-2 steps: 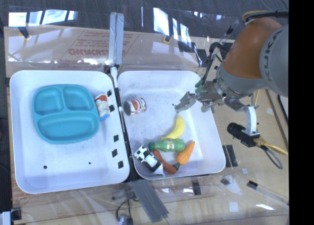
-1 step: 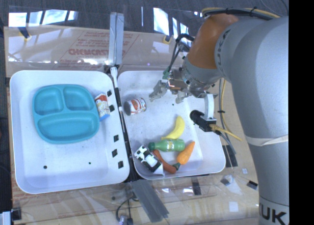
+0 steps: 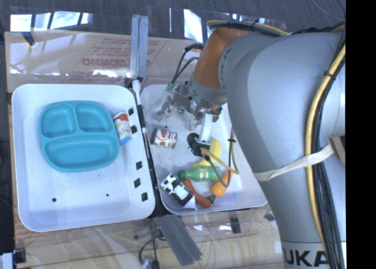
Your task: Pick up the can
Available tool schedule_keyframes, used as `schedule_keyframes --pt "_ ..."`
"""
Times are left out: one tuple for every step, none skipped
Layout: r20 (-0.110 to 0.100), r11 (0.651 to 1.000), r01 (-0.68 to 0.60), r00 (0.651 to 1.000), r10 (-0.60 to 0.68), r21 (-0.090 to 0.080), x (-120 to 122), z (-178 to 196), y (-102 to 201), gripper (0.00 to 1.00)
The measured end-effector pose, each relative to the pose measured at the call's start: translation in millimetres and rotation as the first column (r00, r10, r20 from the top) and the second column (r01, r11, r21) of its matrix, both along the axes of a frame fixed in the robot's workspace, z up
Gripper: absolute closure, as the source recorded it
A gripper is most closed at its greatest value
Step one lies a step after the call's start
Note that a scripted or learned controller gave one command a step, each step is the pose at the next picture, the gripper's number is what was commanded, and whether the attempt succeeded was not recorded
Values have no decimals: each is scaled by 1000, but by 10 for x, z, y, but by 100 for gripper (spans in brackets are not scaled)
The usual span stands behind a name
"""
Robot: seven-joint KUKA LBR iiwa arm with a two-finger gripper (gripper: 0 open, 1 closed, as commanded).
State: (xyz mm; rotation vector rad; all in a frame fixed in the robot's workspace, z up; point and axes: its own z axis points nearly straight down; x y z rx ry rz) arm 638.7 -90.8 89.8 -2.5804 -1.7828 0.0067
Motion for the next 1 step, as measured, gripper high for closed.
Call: schedule_keyframes --pt "2 997 72 997 -72 -1 179 1014 516 0"
